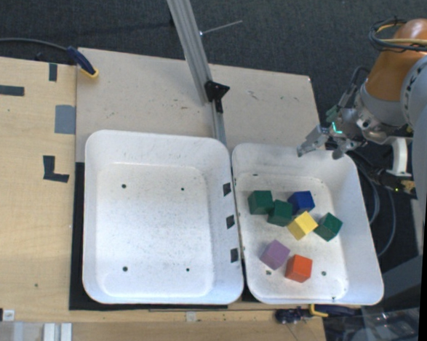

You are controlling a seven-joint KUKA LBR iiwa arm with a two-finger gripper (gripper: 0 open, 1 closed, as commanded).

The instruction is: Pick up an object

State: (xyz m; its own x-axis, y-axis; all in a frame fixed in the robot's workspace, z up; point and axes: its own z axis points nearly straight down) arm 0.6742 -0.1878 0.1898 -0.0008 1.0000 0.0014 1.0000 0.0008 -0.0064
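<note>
Orange cube (298, 267), loosest of 7 in right bin (362, 251); gripper (322, 144), fingers spread and empty over far rim, should descend squarely astride it.

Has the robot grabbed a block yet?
Not yet. All seven blocks lie in the right bin. The gripper hangs above that bin's far rim with nothing between its fingers. It has yet to reach down, grip one and lift it.
</note>
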